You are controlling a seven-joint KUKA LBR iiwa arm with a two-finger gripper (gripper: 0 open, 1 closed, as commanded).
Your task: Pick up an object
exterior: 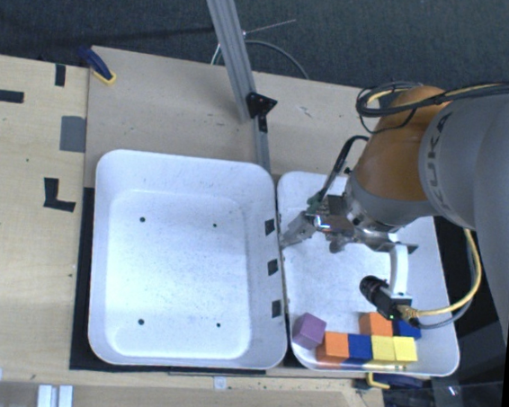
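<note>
Several small blocks lie along the near edge of the right bin [440, 290]: a purple block [310, 329], an orange block [336, 344], a blue block [360, 346] and a yellow block [384, 349], with another orange block [374, 325] just behind them. My gripper [316, 239] hangs over the left part of the right bin, well behind the blocks. It is open and there is nothing between its fingers [295, 233].
The left bin [107, 228] sits beside the right one, their rims meeting near the gripper. A slanted metal bar [238, 56] crosses the bench behind the bins. A black cable connector [376, 292] hangs from the arm over the right bin.
</note>
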